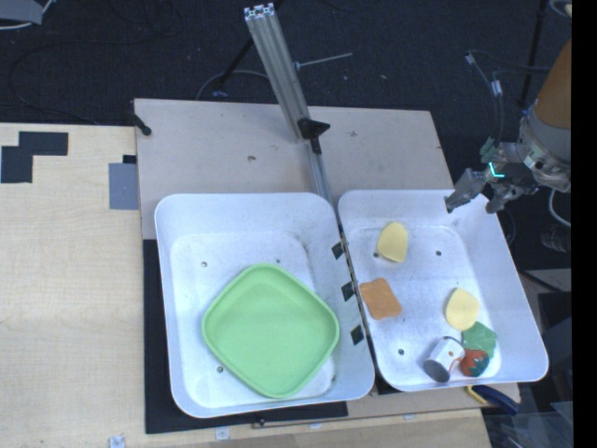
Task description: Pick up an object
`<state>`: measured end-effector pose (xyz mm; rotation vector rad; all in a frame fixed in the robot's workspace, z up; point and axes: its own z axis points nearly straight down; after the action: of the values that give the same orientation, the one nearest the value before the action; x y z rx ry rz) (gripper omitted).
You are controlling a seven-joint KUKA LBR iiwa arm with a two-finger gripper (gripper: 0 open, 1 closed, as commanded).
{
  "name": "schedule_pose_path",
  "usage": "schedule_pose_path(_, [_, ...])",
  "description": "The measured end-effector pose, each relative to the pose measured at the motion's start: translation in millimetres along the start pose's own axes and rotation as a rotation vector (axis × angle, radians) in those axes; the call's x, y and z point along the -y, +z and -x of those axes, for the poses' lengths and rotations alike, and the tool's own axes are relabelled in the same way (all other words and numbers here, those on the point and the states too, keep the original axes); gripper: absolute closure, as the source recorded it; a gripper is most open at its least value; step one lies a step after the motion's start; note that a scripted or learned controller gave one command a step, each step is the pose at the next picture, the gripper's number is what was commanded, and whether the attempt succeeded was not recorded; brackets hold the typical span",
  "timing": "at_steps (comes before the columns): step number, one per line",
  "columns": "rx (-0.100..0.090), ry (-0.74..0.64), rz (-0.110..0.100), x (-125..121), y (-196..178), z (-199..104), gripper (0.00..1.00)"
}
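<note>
On my feed the left bin (177,222) is a shallow white tray of matte plastic with rounded corners, and a pale green square plate (270,330) with soft rounded corners lies flat in its lower middle. In the right bin (508,259) I see a yellow rounded lump (393,242) near the top, a flat orange square with a spongy look (381,299) by the left wall, a second smooth yellow oval (462,309) to the right, then a green crumpled piece (482,335), a small red-orange thing (474,362) and a grey-and-white cylinder (441,358) on its side clustered in the lower right corner. The gripper (478,197) hangs over the bin's upper right rim, its dark fingers spread apart, holding nothing.
</note>
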<state>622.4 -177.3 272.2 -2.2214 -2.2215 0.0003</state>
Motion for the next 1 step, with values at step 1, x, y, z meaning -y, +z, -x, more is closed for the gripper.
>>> schedule_pose_path(1, [0.0,0.0,0.0,0.0,0.1,0.0,0.0])
